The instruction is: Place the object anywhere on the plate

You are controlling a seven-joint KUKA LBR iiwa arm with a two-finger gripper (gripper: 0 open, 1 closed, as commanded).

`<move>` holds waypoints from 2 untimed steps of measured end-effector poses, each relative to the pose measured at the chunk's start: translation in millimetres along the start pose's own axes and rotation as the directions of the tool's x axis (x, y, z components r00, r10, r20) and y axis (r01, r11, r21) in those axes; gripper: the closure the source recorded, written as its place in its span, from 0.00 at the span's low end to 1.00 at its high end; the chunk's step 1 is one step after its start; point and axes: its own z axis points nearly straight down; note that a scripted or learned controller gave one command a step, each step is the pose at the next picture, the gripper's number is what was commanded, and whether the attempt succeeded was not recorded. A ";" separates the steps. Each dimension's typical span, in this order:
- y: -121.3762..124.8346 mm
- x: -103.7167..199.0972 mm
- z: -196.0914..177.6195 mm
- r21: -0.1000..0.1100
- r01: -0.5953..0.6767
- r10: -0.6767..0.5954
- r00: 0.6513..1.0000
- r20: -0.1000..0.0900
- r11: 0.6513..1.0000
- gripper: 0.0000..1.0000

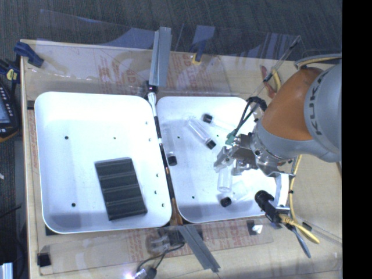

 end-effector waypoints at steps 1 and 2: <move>24.6 126.8 -16.0 0.004 -0.061 0.061 0.998 -0.003 0.998 1.00; -41.9 145.5 28.9 0.009 -0.301 0.301 0.954 -0.001 0.954 1.00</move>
